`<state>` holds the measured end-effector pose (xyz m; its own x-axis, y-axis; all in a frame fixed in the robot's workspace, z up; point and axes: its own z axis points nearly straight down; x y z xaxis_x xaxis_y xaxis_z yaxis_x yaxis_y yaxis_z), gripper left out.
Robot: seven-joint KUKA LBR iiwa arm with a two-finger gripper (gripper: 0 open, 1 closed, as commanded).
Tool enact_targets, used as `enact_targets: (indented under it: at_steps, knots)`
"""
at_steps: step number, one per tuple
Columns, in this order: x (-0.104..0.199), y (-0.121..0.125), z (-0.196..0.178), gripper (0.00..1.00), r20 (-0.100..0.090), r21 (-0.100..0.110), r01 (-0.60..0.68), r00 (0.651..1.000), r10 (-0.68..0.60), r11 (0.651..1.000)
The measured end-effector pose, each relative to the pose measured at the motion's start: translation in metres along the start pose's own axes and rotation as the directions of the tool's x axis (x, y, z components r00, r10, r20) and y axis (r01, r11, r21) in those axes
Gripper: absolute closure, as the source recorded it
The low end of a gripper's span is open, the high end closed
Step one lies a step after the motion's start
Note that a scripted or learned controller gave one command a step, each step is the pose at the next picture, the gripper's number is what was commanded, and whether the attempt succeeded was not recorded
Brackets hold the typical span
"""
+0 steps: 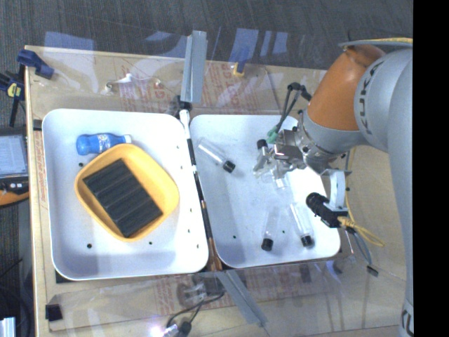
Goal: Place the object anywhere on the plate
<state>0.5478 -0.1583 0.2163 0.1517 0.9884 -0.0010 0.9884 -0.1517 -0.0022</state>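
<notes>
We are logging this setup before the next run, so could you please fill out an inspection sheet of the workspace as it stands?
Surface: wooden bench bearing two white bins, left bin and right bin.
Job's things: yellow plate with a dark ribbed insert in the left bin; three clear vials with black caps in the right bin.
Clutter: blue bottle lying beside the plate.
Grippers: gripper over the right bin; finger state unclear.
Cables: black cable looping at the wrist; wires below the bench front.
Surroundings: dark carpet; device at the left edge.
</notes>
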Motion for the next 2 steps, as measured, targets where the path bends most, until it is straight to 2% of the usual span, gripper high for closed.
enact_targets:
  at_steps: [1,2]
  knots:
    - [0.051,-0.008,0.066,1.00,0.000,0.005,0.124,0.992,-0.124,0.992]
    - [0.119,-0.018,0.025,1.00,-0.001,0.000,0.283,0.959,-0.283,0.959]
